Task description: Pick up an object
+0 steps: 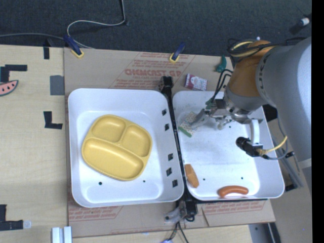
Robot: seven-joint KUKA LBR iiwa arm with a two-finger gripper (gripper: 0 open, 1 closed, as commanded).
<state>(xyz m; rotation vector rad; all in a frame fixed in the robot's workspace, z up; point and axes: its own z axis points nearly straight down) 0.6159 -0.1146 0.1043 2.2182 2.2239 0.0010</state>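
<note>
We see two white bins side by side on the counter (30, 151). The left bin (81, 105) holds a yellow plate (117, 147) with three sections, lying flat near the middle.

The right bin (263, 176) holds the small things to pick up. A little green and white thing (188, 123) lies near the bin's top left corner, close to the wall between the bins. An orange sausage (191, 176) lies near the bottom left corner. A red sausage (233, 190) lies by the bottom wall, well apart from the orange one.

The grey arm (283, 85) with its orange band (248, 75) reaches in from the right. Its jaws (206, 111) hang over the top part of the right bin, just beside the green and white thing. We cannot tell if the jaws are spread or pressed together, or if they touch that thing.

A small red packet (195, 82) lies on the cardboard (142, 72) behind the bins.
</note>
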